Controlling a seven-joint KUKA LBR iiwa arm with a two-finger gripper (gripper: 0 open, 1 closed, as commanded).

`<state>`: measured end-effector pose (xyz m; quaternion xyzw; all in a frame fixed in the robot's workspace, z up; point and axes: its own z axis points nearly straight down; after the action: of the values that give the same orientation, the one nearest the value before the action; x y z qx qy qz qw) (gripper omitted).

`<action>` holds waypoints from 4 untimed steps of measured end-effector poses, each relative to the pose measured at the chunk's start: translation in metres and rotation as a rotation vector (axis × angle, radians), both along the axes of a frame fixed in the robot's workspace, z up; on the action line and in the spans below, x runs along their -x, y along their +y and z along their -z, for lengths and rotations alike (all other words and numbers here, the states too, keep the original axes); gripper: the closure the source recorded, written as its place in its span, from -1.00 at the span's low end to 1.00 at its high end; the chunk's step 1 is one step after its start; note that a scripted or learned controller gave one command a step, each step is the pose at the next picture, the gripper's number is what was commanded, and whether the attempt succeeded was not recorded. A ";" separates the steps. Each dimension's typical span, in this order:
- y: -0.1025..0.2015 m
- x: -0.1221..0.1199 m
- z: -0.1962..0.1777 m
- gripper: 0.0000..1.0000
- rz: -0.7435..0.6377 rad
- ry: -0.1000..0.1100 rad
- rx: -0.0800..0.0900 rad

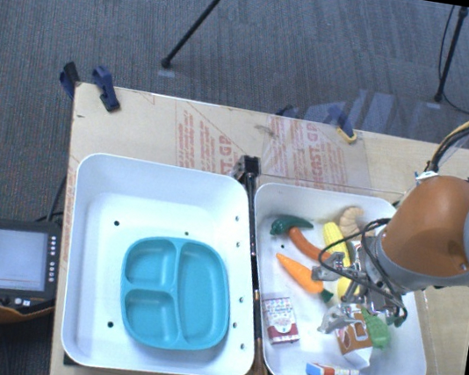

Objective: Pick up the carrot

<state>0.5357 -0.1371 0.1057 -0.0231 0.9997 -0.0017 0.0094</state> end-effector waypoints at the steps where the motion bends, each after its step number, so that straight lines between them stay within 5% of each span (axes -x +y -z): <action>1: 0.060 -0.076 0.018 -1.00 0.423 0.016 -0.010; 2: 0.044 -0.020 0.019 -1.00 0.610 0.020 -0.009; 3: 0.058 -0.027 0.019 -1.00 0.837 0.018 -0.010; 4: 0.036 -0.040 0.019 -1.00 1.356 0.016 -0.013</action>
<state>0.5755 -0.1015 0.0871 0.6089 0.7932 -0.0008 -0.0010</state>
